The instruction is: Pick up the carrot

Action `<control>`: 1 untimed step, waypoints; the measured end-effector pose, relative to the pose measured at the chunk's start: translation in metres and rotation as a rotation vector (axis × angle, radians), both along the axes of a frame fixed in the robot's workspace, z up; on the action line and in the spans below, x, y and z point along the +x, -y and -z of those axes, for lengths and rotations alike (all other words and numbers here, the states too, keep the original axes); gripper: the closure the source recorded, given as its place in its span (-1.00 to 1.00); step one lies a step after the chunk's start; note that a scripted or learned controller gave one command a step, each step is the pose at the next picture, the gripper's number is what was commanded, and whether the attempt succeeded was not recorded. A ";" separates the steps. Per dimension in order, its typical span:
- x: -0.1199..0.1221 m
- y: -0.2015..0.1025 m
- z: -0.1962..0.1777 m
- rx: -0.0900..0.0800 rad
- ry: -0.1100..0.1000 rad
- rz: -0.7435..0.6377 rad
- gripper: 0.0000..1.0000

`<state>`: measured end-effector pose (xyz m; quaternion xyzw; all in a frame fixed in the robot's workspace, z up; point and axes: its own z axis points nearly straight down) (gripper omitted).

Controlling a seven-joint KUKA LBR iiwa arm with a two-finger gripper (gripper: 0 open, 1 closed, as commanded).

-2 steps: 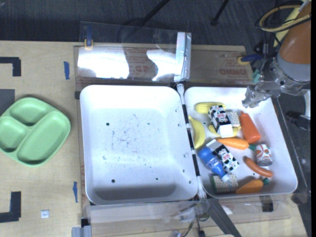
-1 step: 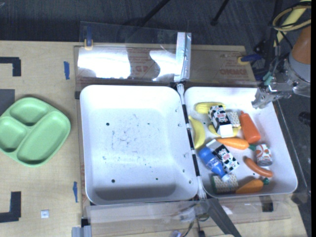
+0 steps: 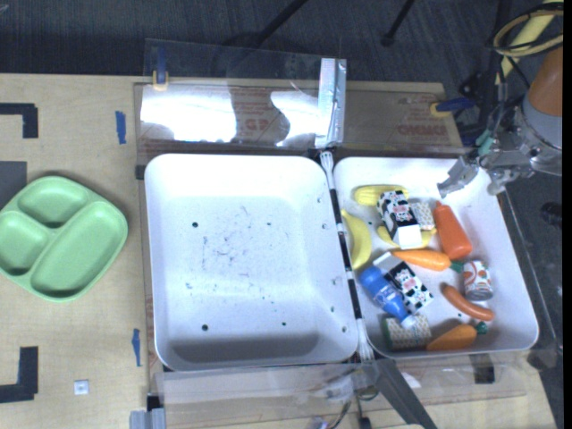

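Note:
The right bin [image 3: 518, 266] holds several orange items. A small carrot with a green top [image 3: 453, 336] lies at its front edge. A tapered orange piece [image 3: 423, 259] lies mid-bin, and a thicker orange piece [image 3: 453, 231] lies slanted behind it. My gripper [image 3: 475, 182] hangs over the bin's back right corner, above and behind the thick orange piece and apart from it. Its fingers are spread open with nothing between them.
Also in the right bin are a banana [image 3: 359, 238], two cow-print cartons [image 3: 399, 213], a blue bottle [image 3: 384, 295], a small can [image 3: 478, 280] and a sausage [image 3: 469, 304]. The left bin [image 3: 241, 257] is bare. A green divided plate [image 3: 58, 237] sits on the bench at far left.

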<state>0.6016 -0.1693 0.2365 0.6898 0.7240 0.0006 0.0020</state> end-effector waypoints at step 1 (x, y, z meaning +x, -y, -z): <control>-0.069 0.003 0.129 0.001 -0.001 -0.117 -1.00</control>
